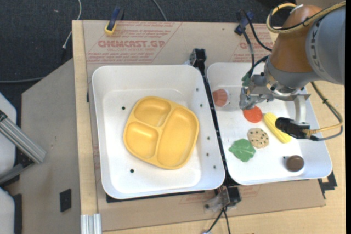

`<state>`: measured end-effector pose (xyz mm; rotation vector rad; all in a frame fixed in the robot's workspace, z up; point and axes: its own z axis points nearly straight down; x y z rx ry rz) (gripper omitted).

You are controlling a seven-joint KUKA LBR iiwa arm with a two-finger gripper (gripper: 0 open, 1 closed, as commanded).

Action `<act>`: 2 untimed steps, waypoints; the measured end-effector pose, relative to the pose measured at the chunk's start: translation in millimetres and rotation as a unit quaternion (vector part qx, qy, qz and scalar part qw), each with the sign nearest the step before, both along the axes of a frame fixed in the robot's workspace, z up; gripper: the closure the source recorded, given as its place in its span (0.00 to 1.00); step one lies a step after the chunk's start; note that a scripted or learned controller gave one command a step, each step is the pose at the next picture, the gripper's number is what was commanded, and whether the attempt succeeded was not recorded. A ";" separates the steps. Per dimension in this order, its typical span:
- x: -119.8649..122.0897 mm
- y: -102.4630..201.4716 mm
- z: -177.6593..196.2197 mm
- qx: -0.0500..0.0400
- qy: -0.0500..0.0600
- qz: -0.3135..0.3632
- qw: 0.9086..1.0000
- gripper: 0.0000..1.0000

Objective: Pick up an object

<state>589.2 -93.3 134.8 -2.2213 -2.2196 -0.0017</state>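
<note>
Two white bins are set side by side on the bench, the left bin [104,118] holding a yellow divided tray [160,131] near its middle. The grey and orange arm [307,46] is reached in over the upper part of the right bin [323,164]. Its gripper [249,100] is hung just above an orange-red disc [253,114], which lies near that bin's centre; whether the gripper is open or closed cannot be told, and nothing is seen to be held. Relative to the disc, a yellow banana-like piece [276,126] is placed just right, a green leaf [242,149] below, a cookie [258,137] below and slightly right, a pinkish round piece [220,97] upper left, and a brown ball [294,163] far lower right.
</note>
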 end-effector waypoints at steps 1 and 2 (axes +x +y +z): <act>3.5 4.9 63.6 -0.001 -0.004 0.001 1.000 1.00; 3.9 9.0 108.5 -0.001 -0.004 0.001 1.000 1.00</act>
